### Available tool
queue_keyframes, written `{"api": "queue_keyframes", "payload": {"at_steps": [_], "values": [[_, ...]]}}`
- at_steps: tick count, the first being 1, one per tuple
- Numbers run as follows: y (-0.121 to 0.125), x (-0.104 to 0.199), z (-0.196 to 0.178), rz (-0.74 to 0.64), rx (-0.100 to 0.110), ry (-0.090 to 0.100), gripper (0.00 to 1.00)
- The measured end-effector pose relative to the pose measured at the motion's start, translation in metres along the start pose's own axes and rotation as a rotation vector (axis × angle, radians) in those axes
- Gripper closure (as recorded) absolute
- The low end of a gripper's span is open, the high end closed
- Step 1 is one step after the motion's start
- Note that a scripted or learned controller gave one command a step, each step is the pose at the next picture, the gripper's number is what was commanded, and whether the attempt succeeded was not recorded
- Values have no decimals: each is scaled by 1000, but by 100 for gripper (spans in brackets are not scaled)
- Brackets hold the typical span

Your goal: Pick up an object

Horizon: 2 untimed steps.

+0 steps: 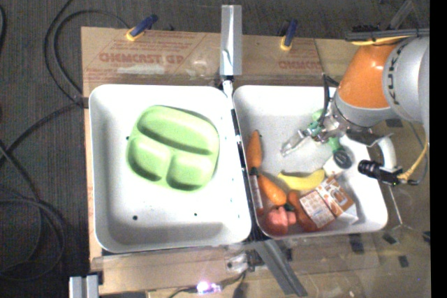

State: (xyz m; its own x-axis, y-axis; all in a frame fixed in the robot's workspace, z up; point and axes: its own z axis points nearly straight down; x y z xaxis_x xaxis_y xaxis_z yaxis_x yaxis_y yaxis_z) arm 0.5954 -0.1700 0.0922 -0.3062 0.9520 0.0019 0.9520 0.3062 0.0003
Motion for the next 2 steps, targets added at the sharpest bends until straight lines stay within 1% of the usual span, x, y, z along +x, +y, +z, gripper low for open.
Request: {"api": "queue_keyframes", "payload": {"at_steps": [1, 2], "values": [[-33, -34, -59, 80, 3, -1, 0], [-86, -23, -14, 40, 2, 1, 0]]}}
